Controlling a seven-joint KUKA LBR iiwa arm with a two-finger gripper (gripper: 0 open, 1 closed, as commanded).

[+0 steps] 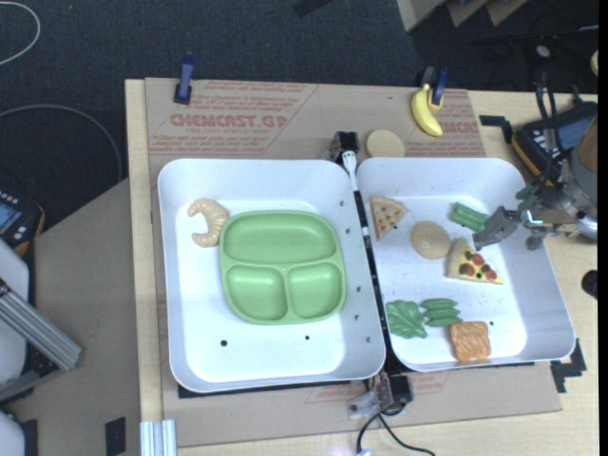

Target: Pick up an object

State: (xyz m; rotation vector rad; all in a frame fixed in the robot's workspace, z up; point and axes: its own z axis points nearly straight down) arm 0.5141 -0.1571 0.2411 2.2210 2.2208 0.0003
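- Cardboard-brown tabletop [285, 112] carries two white bins side by side; nearest the lower edge of the frame, the right bin [560, 335] holds an orange toast-like piece [470, 340] and two green leafy pieces [423, 314] just left of it.
- Left bin [180, 283], centre left of frame: a green divided plate [282, 264] with a croissant [208, 219] touching its upper-left corner.
- Middle of the right bin: a pizza slice [473, 264], a round tan cookie [429, 239] just beside it, a smaller pizza wedge [386, 216] near the divider, a green pod [467, 217] toward the upper right.
- Hand [508, 224] reaches in from the right edge, low over the right bin between the green pod and the pizza slice. Its two dark fingers look spread apart, with nothing between them.
- Judgement: the approach is under way and no grasp is made. The pizza slice or the green pod is the closest candidate; to do it well, centre the fingers over one piece alone, keep clear of its neighbour, descend squarely, then close.
- Far edge: a banana [427, 112] and a tan disc [385, 143] lie on the tabletop beyond the bins.
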